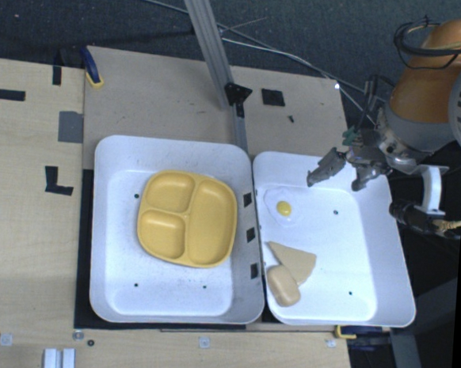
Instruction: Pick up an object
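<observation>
Over on the bench's left side sits the left bin [105,209], and in the middle of it lies a yellow divided plate [188,218], three compartments facing up, flat on the bin floor. A thin grey pole [217,55] slants down from the top edge and meets the bench just behind the seam between the two bins. Now the right bin [367,261]: near its left wall, toward the back, there's a fried egg toy [282,209], white with a yellow yolk. Just in front of it, toward the front-left corner, a pale wedge of cheese [296,261] lies flat, and touching its front edge is a tan bread piece [283,286]. Any of these could be the pick; all three rest on the bin floor, untouched. And here's the gripper [344,175], hanging over the back edge of the right bin, fingers spread apart with nothing between them, well apart from the egg and the cheese. The grey arm with its orange band [428,92] stretches away to the upper right corner.
</observation>
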{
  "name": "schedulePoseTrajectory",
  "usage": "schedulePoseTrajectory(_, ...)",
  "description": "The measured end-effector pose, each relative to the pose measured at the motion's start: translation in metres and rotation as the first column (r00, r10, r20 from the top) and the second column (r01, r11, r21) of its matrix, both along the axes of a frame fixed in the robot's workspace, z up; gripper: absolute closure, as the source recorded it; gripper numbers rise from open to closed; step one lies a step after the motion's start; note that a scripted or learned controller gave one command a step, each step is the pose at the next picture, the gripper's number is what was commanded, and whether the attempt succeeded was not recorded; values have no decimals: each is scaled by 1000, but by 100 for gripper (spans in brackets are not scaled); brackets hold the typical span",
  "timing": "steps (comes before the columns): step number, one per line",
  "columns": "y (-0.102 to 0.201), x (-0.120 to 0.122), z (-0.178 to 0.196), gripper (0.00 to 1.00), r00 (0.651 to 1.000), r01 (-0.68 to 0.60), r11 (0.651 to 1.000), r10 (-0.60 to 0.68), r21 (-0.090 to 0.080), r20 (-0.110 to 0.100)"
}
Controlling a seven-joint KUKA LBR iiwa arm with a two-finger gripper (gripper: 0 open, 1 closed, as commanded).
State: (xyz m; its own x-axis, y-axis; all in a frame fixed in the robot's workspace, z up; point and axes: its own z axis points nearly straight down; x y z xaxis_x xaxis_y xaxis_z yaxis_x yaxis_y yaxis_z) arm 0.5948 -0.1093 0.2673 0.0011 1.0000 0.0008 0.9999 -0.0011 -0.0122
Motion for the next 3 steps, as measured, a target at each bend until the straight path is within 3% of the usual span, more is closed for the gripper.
schedulePoseTrajectory(1,0,2,6,0,1000,-2,1000,2,-1,11)
schedulePoseTrajectory(3,-3,-5,-107,0,1000,-2,1000,2,-1,4)
